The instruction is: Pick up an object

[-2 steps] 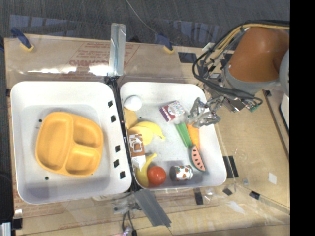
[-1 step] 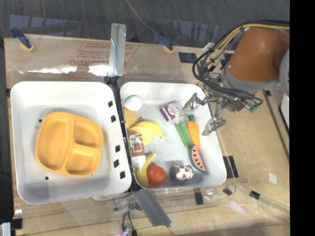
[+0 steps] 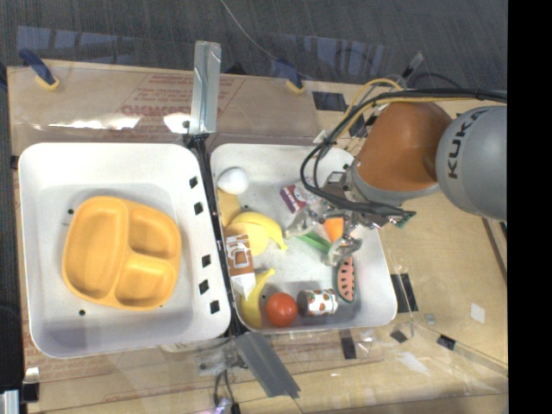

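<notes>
Gripper [image 3: 332,231] low in right bin [image 3: 373,304], near its right wall, fingers closed on orange carrot [image 3: 333,228]. Watermelon slice [image 3: 345,279] just below. Banana [image 3: 254,296], tomato [image 3: 280,309] crowd front edge. Yellow divided plate [image 3: 121,250] in left bin [image 3: 34,231].

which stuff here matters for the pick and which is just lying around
For the job: tool, carrot, watermelon slice, tomato, banana, lemon, white ball, right bin.

Lying about: yellow divided plate, left bin.
</notes>
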`<act>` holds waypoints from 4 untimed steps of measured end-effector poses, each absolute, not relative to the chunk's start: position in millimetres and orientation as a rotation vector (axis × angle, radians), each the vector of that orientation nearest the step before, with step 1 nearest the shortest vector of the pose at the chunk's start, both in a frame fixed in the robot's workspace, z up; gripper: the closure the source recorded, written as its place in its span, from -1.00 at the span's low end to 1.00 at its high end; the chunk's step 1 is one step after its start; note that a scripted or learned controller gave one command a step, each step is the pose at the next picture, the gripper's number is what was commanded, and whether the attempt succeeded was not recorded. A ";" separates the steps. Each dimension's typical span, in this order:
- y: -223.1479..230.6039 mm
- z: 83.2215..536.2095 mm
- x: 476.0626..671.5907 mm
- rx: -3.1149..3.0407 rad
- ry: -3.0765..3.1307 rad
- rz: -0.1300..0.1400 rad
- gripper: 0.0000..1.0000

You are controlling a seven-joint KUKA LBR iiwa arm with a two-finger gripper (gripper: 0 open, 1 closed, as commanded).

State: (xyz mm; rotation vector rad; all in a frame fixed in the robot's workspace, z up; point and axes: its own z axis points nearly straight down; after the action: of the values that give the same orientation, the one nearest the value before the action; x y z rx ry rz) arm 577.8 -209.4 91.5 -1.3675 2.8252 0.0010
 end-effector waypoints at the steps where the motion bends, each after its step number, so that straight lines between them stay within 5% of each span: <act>1: -208.0 103.6 579.9 -1.373 2.819 -0.003 1.00; 2: -210.2 231.9 617.0 -1.011 2.966 -0.008 1.00; 3: -208.9 195.8 547.2 -0.817 3.034 0.001 1.00; 4: -192.2 160.2 617.6 -0.463 3.105 0.001 1.00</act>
State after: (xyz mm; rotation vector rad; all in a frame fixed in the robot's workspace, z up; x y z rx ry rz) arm 617.6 -192.2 160.2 -0.4630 3.1054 0.0006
